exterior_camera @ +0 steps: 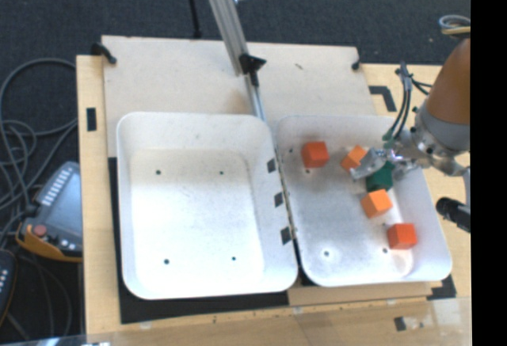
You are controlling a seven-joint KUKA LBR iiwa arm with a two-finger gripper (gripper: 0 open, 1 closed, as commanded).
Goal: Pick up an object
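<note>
The right bin holds several orange blocks: one at its upper left, one near the gripper, one in the middle and one low on the right. A dark green object lies between them. My gripper reaches in from the right and hangs low over the green object, beside the small orange block. The metal fingers hide part of the green object, and their spacing is hard to read from this angle.
The left bin sits beside the right one, split by a raised rim. A slanted aluminium pole rises behind the bins. Cables and a handheld pendant lie off the bench to the left.
</note>
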